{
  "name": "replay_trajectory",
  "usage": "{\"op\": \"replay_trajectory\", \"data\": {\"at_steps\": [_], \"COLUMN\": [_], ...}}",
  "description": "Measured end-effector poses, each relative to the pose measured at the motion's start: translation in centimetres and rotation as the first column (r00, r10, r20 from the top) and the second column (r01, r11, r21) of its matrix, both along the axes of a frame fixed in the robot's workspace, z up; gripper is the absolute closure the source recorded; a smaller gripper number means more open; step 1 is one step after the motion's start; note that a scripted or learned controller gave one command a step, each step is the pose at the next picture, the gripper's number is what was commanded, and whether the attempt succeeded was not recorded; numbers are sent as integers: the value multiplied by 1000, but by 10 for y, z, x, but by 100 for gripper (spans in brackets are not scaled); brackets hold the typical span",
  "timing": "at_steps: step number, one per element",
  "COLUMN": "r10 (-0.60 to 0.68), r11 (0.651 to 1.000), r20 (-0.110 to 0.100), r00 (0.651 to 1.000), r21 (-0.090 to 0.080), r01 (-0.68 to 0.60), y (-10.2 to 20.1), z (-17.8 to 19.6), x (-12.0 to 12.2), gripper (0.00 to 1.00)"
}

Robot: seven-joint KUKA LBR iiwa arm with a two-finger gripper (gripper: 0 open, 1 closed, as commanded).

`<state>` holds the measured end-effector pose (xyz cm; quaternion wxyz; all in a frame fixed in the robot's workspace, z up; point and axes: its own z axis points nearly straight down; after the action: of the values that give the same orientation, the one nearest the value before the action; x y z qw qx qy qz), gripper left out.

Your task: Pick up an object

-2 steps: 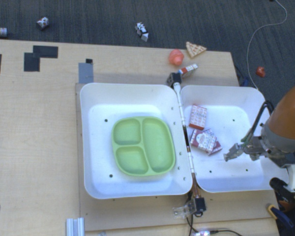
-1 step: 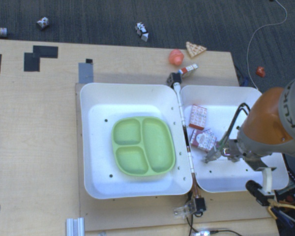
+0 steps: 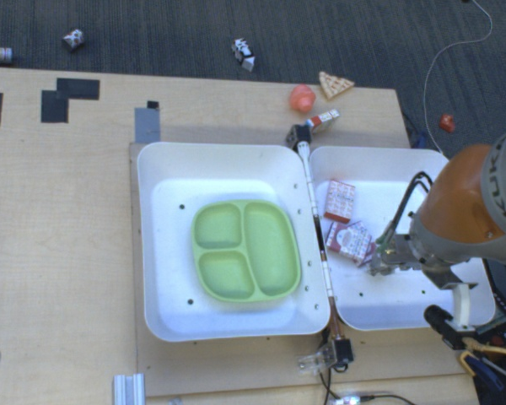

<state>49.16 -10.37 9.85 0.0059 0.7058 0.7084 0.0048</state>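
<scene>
Gripper (image 3: 378, 264), grip state unclear, beside two cartons (image 3: 347, 241) in right bin (image 3: 405, 310); green tray (image 3: 245, 251) left

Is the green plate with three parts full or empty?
Empty. The green plate lies flat in the left bin, and all three of its compartments show bare green, with nothing in them.

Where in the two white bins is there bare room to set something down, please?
The left white bin has a bare floor strip between its left wall and the green divided tray. The right white bin is bare along its front, below the gripper. It is crowded beside the red-and-white carton and the crumpled packet.
</scene>
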Motion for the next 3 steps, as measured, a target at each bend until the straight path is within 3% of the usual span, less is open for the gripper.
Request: {"op": "replay_trajectory", "data": {"at_steps": [1,2,3], "r10": [1,3,3], "r11": [1000,1000,1000], "r20": [0,4,3], "r00": [1000,1000,1000], "r21": [0,0,0], "r01": [-1,-3,-3], "y": [0,1,1], "z": [0,10,10], "x": [0,1,1], "gripper": [0,100,0]}}
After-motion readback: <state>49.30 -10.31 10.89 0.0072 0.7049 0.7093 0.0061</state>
